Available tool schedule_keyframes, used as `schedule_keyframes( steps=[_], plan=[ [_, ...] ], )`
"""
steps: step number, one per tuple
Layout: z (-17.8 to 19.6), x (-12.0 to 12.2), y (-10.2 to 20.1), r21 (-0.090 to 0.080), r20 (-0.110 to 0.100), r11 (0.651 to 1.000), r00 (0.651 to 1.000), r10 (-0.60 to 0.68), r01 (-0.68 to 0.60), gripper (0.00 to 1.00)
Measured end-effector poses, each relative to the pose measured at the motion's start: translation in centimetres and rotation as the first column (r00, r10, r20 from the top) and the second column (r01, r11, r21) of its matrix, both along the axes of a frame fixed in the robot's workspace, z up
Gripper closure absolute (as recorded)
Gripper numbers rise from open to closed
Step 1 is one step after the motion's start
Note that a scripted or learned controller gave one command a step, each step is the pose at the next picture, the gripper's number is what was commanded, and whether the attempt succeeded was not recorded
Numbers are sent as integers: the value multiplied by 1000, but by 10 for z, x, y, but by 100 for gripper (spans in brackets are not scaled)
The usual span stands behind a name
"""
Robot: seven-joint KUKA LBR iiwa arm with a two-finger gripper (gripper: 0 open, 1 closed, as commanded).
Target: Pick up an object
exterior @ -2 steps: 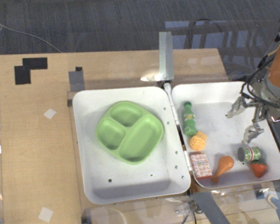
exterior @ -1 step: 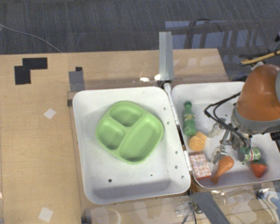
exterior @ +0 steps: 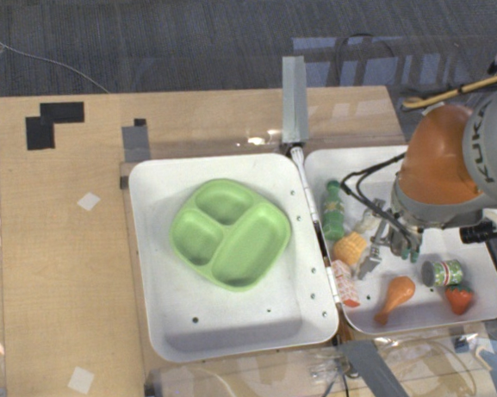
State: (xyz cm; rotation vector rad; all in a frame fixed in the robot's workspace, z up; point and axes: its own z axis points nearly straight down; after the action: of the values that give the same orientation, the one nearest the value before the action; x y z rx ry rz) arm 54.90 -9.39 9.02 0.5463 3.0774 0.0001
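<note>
Over the right bin [exterior: 496, 294] the grey arm [exterior: 488, 164] with its orange band reaches in from the right, and the gripper [exterior: 384, 246] hangs low among the toys near the bin's middle. Its fingers look slightly spread, with nothing between them that I can make out; the metal tips sit just beside a yellow corn cob [exterior: 350, 247], close enough that I cannot tell whether they touch it.

Left of the gripper, along the bin's left wall, a green bottle [exterior: 332, 208] lies lengthwise, and below the corn a small red-and-white item [exterior: 346, 288] rests by the same wall. Toward the near edge a tan chicken drumstick [exterior: 395, 297] lies at a slant. To its right a little green-labelled can [exterior: 443, 272] lies on its side, and just below that sits a red strawberry [exterior: 460, 299].

The left bin [exterior: 168, 317] holds a light green divided plate [exterior: 231, 233], three compartments, lying flat near the centre, well apart from the arm.
</note>
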Motion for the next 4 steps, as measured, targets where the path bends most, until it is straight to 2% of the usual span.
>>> schedule_keyframes(
  steps=[1,2,3,4],
  plan=[
    [-1,41,0,-2,-3,956,956,294,-294,0],
    [12,44,1,-5,5,954,954,299,-299,100],
    [87,29,-5,5,-10,899,899,-438,438,100],
    [230,20,-20,2,-5,999,999,-41,41,100]
  ],
)
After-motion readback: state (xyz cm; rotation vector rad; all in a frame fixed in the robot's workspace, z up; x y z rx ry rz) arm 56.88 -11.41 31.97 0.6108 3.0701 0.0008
